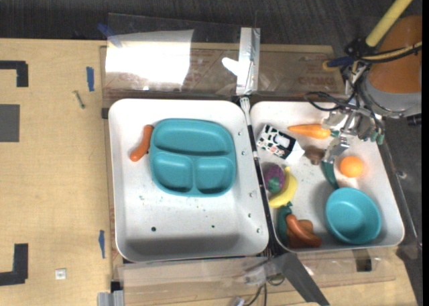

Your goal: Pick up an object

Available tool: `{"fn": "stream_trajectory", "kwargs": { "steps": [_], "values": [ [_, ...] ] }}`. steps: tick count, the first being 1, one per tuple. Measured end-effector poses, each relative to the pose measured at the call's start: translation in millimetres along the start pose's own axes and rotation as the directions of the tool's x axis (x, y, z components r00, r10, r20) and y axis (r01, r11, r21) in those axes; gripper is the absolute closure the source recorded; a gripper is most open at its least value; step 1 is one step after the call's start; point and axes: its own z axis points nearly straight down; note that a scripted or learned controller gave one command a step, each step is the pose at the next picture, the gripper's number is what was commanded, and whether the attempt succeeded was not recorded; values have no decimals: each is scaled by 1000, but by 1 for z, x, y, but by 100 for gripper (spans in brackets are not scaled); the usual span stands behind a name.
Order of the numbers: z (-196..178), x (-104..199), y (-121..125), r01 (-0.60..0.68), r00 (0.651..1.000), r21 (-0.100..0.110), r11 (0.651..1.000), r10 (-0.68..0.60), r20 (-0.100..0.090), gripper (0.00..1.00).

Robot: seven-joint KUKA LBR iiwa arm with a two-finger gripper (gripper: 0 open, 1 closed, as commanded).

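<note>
gripper (342, 138) – right bin (392, 184), nr carrot (310, 131)

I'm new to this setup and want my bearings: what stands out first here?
A teal divided plate lies in the left bin, an orange sausage beside it. In the right bin, a teal bowl sits front right, with the gripper over the back by a carrot.

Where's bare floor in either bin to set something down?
Left bin: wide bare strip below the teal tray. Right bin: small gap between banana and bowl. Its top is crowded: carrot, card, orange ball, gripper.
</note>
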Motion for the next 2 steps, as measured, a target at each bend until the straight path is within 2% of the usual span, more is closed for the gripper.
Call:
{"fn": "stream_trajectory", "kwargs": {
  "steps": [1,2],
  "values": [
    [38,42,21,-155,988,0,988,155,-1,0],
    [24,39,22,-153,988,-2,988,153,11,100]
  ]
}}
